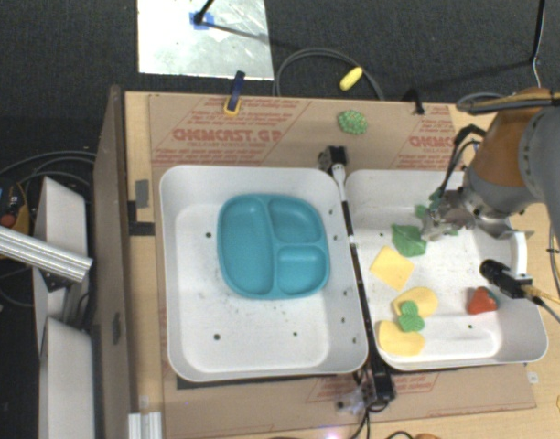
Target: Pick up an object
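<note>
bins [198,355]: smooth white plastic; tray [272,246]: matt teal plastic

Green piece [408,240] flat in right bin [518,337]

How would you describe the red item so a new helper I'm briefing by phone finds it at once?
Look at the right-hand white bin, the one without the teal divided plate. The red piece lies near that bin's right wall, apart from the yellow pieces and green pieces to its left. It is the sole red thing in the bins.
</note>
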`<action>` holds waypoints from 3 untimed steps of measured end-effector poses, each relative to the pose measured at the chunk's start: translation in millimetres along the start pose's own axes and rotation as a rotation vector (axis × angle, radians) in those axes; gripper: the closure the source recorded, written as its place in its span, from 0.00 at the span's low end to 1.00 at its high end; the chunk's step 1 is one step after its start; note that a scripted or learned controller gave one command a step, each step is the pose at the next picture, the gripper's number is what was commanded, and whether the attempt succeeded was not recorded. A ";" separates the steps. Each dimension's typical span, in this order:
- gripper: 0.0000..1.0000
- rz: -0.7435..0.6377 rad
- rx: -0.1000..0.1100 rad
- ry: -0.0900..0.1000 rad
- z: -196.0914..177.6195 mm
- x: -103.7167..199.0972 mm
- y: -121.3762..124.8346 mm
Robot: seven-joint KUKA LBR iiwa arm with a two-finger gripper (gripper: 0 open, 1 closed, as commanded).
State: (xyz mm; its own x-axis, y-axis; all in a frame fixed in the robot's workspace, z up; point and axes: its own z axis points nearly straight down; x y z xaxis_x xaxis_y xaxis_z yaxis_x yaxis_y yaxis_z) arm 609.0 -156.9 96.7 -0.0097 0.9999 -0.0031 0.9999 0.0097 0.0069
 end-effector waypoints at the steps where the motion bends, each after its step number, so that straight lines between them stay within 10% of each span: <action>1: 0.00 0.000 0.002 0.000 0.5 0.1 -0.3; 3: 0.00 0.009 0.004 0.001 12.2 8.6 -6.4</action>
State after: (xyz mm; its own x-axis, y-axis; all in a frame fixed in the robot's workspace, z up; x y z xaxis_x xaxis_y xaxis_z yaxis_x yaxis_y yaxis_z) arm 602.6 -148.4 84.4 -0.0004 1.0000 -0.0020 1.0000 0.0004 0.0025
